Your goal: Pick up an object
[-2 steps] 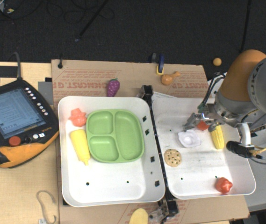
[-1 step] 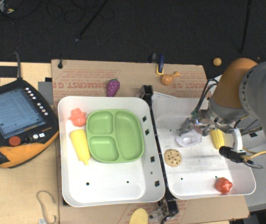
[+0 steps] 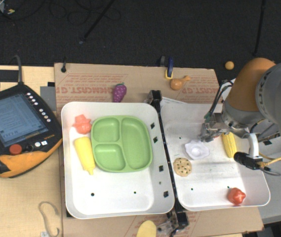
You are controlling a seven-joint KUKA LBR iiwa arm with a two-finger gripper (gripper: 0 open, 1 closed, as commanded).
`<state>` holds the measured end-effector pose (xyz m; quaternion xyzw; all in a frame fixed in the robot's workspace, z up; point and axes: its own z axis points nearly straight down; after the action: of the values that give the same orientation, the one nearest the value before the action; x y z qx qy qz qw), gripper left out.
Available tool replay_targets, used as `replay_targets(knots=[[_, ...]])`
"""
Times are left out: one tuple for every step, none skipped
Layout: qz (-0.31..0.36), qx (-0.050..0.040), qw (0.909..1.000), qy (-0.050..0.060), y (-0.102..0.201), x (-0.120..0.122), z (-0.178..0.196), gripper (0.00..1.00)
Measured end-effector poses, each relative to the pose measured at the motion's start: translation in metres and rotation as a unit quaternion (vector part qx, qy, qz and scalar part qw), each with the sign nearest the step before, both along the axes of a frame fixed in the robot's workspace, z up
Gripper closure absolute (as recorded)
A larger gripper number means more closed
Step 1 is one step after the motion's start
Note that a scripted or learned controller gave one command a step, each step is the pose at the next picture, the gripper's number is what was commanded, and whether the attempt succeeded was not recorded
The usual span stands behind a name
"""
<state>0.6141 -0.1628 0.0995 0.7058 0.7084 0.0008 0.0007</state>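
Whether the jaws were spread or pressed together could not be told; the gripper (image 3: 208,134) sat low over the right bin (image 3: 214,201), its tip dark and cluttered against the white floor. Just beside it, toward the bin's middle, lay a small clear-white plastic piece (image 3: 196,149), seemingly touching or nearly touching the tip. A yellow corn cob (image 3: 228,144) lay just on the other side of the gripper, close under the wrist. Nearer the front, a cookie (image 3: 182,167) rested by the bin's left wall, and a red strawberry (image 3: 236,196) sat in the front right corner.

In the left bin (image 3: 110,201) a green divided plate (image 3: 121,144) lay in the middle, with a yellow bottle (image 3: 85,154) along its left side and a pink toy (image 3: 82,124) behind that. A teach pendant (image 3: 17,127) lay on the bench well to the left
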Motion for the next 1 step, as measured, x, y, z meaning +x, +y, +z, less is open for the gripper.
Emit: replay_targets(knots=[[-0.002,-0.0004,1.0000,-0.001,0.0013,0.0013,0.0636,1.00]])
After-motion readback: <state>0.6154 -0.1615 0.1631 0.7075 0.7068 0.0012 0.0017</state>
